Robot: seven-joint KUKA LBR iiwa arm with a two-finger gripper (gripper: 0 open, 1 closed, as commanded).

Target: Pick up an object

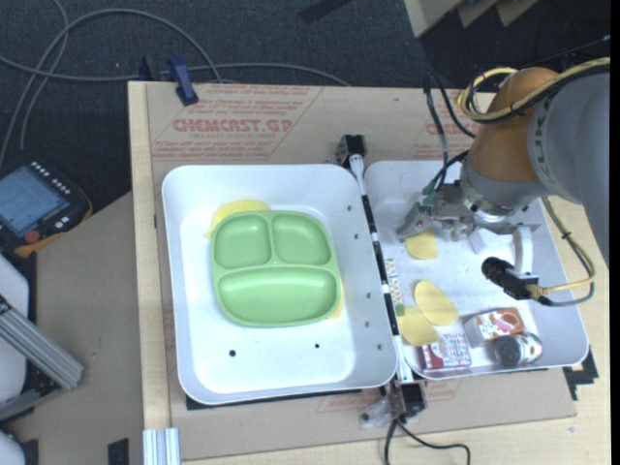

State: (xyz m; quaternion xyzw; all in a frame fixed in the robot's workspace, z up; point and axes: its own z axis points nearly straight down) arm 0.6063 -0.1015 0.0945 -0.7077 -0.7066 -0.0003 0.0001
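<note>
Fingers (426, 219) low in the right bin (567, 332), tips just above a small yellow chip (422, 247) — spread or pinched, I cannot tell from here. Two more yellow chips (435, 302) lie nearer the front, beside a snack packet (499, 325). Over in the left bin (184, 260), a green divided plate (276, 268) sits flat.

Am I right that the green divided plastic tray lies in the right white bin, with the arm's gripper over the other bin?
Not quite. The camera view shows the green divided plastic tray lying in the left white bin, not the right one. The gripper is over the other bin, the right white bin, near the small yellow pieces.
</note>
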